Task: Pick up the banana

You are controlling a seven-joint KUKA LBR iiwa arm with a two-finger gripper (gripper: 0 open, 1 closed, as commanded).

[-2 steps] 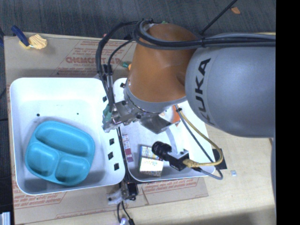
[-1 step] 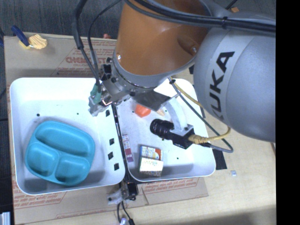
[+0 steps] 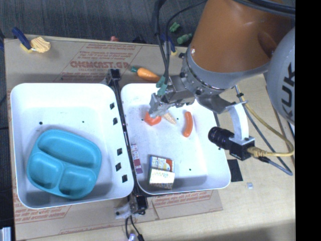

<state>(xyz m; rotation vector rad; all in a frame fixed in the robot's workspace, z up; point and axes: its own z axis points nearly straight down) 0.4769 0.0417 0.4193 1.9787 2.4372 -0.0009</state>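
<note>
My gripper is low over the upper left part of the right bin, with the arm's large orange and grey wrist above it. Right below the gripper lie a red-orange piece and a pale tapered piece, and the gripper hides part of each. I cannot make out whether the pale piece is the banana, and no clearly yellow banana shape can be made out in the bins.
An orange sausage-shaped toy lies just right of the gripper. A small printed box stands near the right bin's front wall. The left bin holds a blue divided plate. A carrot and a yellow-and-blue item lie outside the bins.
</note>
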